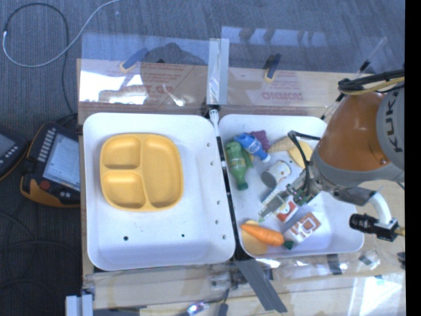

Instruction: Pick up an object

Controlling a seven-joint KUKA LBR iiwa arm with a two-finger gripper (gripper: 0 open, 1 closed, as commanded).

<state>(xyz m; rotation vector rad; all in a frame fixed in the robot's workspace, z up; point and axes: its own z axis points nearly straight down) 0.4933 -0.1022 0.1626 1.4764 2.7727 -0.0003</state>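
Note:
My gripper (281, 201) hangs low over the middle of the right bin (342, 242), below the arm's orange band. It is just above a small red and white packet (287, 211). Around it lie a grey and white cup (276, 172), a green bottle (237, 164), a blue bottle (253, 145), a purple item (261, 137) and a yellow piece (297, 151). An orange carrot (262, 234) and a red and white box (303, 227) lie near the bin's front edge. Nothing can be seen held by the gripper.
The left bin (158, 242) holds a yellow divided plate (141, 171). A raised divider (223, 176) separates the two bins. A black fitting (371, 224) sticks out beside the right bin's right edge. A teach pendant (49, 166) lies on the floor to the left.

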